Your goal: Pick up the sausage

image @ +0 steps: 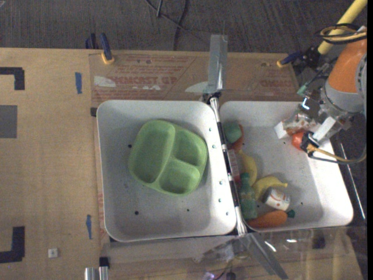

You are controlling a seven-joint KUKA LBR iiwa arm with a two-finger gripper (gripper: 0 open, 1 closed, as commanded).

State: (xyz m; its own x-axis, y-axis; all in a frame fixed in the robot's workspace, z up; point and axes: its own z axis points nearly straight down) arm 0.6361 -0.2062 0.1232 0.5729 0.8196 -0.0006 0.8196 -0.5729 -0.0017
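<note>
Over the right shallow white plastic bin (326, 197), I can't tell my pincer's (309, 134) state; pale wooden tabletop (46, 174) beneath.

The arm (348, 77) reaches in from the right, gripper (308, 134) angled down-left.

- You get even, fairly bright overhead light, and the left bin (116, 214) reads near-white.
- Beside the green tray (169, 156) you see only a soft, faint shadow.
- Below that bin, clear plastic glints.
- Detail looks soft and grainy throughout.
</note>
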